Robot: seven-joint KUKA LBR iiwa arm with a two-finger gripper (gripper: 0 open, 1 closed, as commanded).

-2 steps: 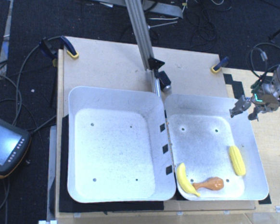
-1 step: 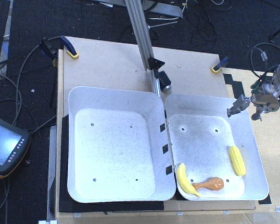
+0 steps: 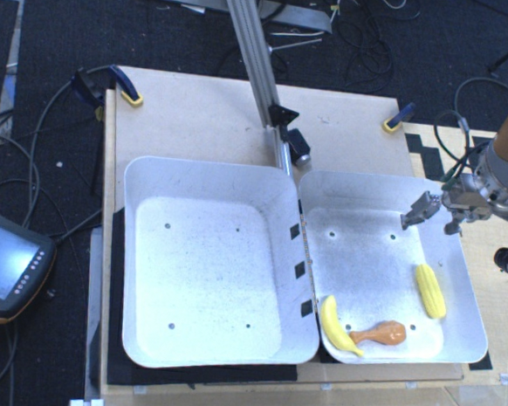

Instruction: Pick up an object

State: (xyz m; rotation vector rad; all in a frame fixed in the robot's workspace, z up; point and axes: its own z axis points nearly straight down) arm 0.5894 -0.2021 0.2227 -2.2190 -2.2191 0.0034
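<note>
I see gripper [image 3: 435, 214] hovering over right bin [image 3: 365, 241], fingers spread, nothing between them. Corn cob [image 3: 430, 290] lies below it, apart; banana [image 3: 336, 327] and drumstick [image 3: 380, 334] farther.

no readable text, labels, brands or numbers anywhere

- table [image 3: 199, 119]: light tan top, black mat showing under the near-left bin edge
- left bin [image 3: 141, 198]: shallow, white, sits on table, speckled floor
- right bin [image 3: 466, 285]: shallow, white, just beside left bin, edges touching at the middle
- yellow clamps at far-left corner [image 3: 129, 98] and far-right corner [image 3: 392, 124] of table
- metal post [image 3: 257, 58] rises at a slant from far middle of table, between the bins
</note>
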